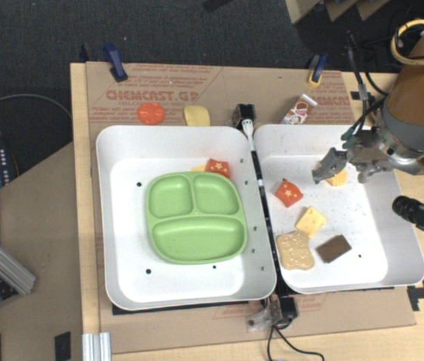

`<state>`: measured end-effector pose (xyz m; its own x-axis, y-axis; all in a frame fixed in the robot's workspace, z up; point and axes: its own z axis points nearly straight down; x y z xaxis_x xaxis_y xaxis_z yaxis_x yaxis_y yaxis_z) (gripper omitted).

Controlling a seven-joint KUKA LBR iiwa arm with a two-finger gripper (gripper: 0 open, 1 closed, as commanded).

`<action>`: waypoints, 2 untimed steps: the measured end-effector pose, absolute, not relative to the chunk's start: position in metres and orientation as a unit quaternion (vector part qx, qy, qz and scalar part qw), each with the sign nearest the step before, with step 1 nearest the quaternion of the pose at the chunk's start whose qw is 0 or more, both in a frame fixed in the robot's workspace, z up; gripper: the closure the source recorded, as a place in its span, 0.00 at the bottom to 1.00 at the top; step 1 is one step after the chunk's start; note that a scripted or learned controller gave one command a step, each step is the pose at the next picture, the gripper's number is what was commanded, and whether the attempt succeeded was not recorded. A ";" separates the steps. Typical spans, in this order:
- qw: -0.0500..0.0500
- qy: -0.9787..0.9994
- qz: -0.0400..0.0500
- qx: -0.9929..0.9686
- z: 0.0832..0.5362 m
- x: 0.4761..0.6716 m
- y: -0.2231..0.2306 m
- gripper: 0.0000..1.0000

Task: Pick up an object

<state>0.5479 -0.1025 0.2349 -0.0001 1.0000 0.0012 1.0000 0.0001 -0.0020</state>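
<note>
The cardboard sheet [219, 89] under the bins is showing red printing that reads "CHEMCAST", with further letters after it partly covered and not legible. A small red-and-white packet [298, 111] is lying on the cardboard at 12 o'clock from the right bin [392, 269]; its print is too small to read. An orange round piece [151, 113] and a pale yellow piece [197, 116] are sitting on the cardboard at 12 o'clock from the left bin [114, 224]. The left bin is holding a green divided plate [195, 217]; a red block [218, 168] and a yellow sliver behind it are lying partly hidden at the plate's 12 o'clock edge. In the right bin, a red wedge [288, 192], a yellow cheese block [310, 221], a tan cracker [295, 250] and a brown square [334, 248] are lying near the bin's 8 o'clock side. The gripper [332, 170] is hanging over the right bin at its 12 o'clock side, touching or covering a small yellow object [338, 178]; whether its claw is wide, narrow or holding cannot be told. The arm is cut off at the right edge.
</note>
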 end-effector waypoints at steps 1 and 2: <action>0.004 -0.705 0.004 -0.709 0.155 0.513 -0.148 0.00; 0.003 -0.706 0.001 -0.708 0.081 0.476 -0.162 0.00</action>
<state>0.4765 -0.1616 0.0808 0.0038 1.0000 0.0020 1.0000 -0.0038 -0.0059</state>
